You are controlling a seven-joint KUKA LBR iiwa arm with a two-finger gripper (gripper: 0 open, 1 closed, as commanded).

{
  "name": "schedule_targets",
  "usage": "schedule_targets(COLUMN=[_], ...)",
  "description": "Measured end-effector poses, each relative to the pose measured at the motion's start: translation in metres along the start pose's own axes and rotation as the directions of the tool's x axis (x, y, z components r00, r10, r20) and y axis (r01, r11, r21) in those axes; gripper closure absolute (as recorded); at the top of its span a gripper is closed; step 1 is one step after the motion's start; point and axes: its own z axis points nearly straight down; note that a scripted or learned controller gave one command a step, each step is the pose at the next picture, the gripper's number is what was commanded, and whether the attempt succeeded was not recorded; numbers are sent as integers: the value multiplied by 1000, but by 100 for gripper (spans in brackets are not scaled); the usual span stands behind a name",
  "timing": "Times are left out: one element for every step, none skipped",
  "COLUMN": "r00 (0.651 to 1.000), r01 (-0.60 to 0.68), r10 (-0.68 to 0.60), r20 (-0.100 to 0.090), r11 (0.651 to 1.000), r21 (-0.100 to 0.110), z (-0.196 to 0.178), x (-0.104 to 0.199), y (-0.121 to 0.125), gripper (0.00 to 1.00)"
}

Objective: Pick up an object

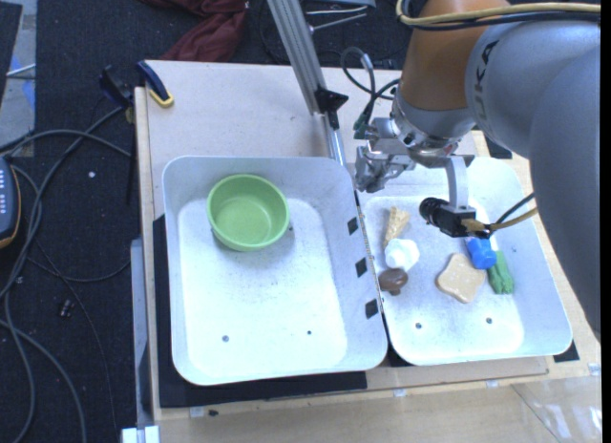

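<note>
Currently tool [374, 176] over right bin's [535, 331] back-left corner | jaw state: can't tell, probably nothing held | targets: cone [395, 222], white ball [402, 254], brown lump [392, 281] just beyond, clustered by divider wall | risk: wall contact or pinching two together

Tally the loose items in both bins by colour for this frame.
Green: 2, bowl and green piece
Tan: 2, cone and toast
White: 1, white lump
Brown: 1, brown lump
Blue: 1, block
Total: 7
</note>
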Motion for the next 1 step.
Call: schedule_targets(r00=[1000], r01=[0], r10=[0], r20=[1], r11=[1000], r21=[2], z=[10], x=[49], y=[-15], gripper=[100])
